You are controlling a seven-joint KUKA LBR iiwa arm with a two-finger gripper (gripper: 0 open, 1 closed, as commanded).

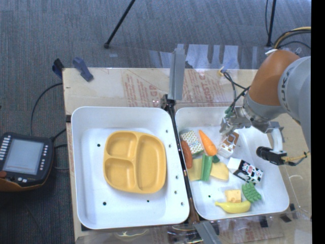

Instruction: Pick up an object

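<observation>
The fingers are dark shapes against the wrist and its cables. I cannot tell whether they are spread or closed, and nothing can be made out between them.

In the camera view, the gripper hangs over the upper part of the right bin, reaching in from the right. Just below it, near the middle of the bin, lies a small carton, which I take to be the most likely target. Whether the gripper touches it is not clear.

Judging by this, the pick is not yet done. Everything in the bin appears to rest on the floor and nothing is lifted. What remains is to close on one item and raise it clear.

The carton's long axis runs at a slant, from upper right to lower left, and its upper end points towards the gripper. Which end is its top is too small to tell.

Just left of it lies a carrot, slanted the other way, from upper left to lower right. Close neighbours could crowd a grasp:
- a green stick and a yellow wedge below the carrot
- a black-and-white box to the lower right
- a banana near the front wall, well apart

The left bin holds a yellow divided plate.
</observation>
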